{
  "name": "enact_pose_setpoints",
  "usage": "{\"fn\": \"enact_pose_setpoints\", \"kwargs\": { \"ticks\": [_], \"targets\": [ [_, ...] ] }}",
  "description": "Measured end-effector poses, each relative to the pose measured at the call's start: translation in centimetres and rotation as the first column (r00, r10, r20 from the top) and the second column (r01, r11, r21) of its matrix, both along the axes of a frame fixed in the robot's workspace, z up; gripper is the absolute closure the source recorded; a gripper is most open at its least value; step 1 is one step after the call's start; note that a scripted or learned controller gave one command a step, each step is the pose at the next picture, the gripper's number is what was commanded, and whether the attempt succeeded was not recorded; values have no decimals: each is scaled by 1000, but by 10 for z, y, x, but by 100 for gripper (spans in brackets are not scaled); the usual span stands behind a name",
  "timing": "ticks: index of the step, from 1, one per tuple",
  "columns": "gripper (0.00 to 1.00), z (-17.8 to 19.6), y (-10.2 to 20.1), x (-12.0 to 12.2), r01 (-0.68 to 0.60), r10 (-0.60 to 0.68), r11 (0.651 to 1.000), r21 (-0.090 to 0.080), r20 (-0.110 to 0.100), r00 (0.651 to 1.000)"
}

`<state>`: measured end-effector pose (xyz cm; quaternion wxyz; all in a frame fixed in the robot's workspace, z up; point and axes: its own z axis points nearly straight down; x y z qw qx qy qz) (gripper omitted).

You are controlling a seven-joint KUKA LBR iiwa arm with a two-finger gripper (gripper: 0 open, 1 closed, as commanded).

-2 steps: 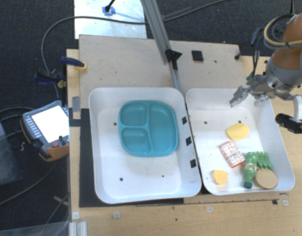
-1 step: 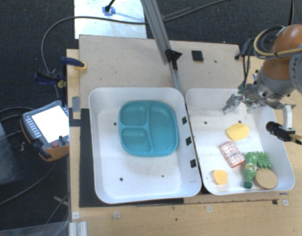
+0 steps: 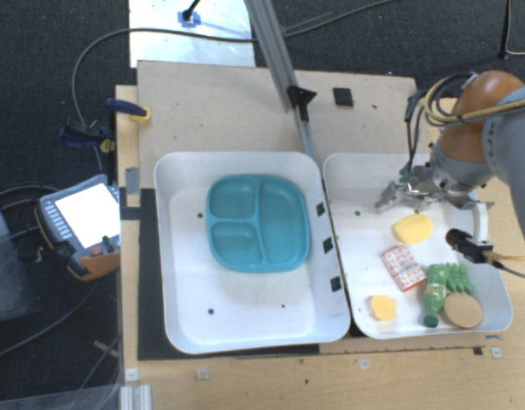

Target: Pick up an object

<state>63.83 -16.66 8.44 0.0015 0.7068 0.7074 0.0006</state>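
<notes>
Lying closest to the lens, a tan round disc (image 3: 463, 310) is sitting in the near right corner of the right bin (image 3: 352, 229), well on the near side of the jaws and a little to their right in the view. Touching that disc, a green bottle-shaped toy (image 3: 432, 301) is standing beside a leafy green piece (image 3: 451, 276), both likewise well nearer than the jaws. A small orange-yellow lump (image 3: 382, 307) is resting alone, almost straight toward the near rim from the jaws. A red-and-white patterned packet (image 3: 403, 267) is lying tilted between that lump and a pale yellow object (image 3: 413, 228), which is sitting just on the near side of the jaws and apart from them. The jaws are hanging low over the far part of the right bin with nothing visible between them; whether they are apart or together I cannot tell. The grey arm (image 3: 501, 143), with its orange band (image 3: 488, 92), is reaching in from the jaws' right. Well to the left of the jaws, a teal divided plate (image 3: 258, 223) is lying flat in the left bin (image 3: 181, 297). Both bins are sitting side by side on the counter (image 3: 211, 101), whose bare board is stretching away beyond the jaws.
</notes>
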Motion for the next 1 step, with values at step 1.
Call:
{"fn": "enact_pose_setpoints", "kwargs": {
  "ticks": [1],
  "targets": [
    [100,14,0,2,-1,1,1000,0,5,1000]
  ]
}}
